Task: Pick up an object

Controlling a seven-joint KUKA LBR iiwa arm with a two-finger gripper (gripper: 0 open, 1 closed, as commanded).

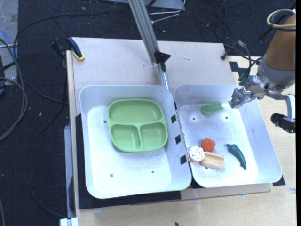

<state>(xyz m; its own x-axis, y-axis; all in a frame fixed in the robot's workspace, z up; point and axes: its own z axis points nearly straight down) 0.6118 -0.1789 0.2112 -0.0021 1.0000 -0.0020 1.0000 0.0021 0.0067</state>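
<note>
The scene is lit evenly and rather brightly from above, with a cool, bluish cast. The two white bins (94,140) are washed out towards their raised rims, where fine detail is lost to glare. Only soft, short shadows are cast, seen just beside the green tray (138,125) and under the small items in the right bin. The dark floor around the counter (117,60) is rendered murky, and its cables are barely resolved. Overall sharpness is modest: edges are slightly soft, grain is noticeable, and the arm (280,55) at the right margin is blurred.
</note>
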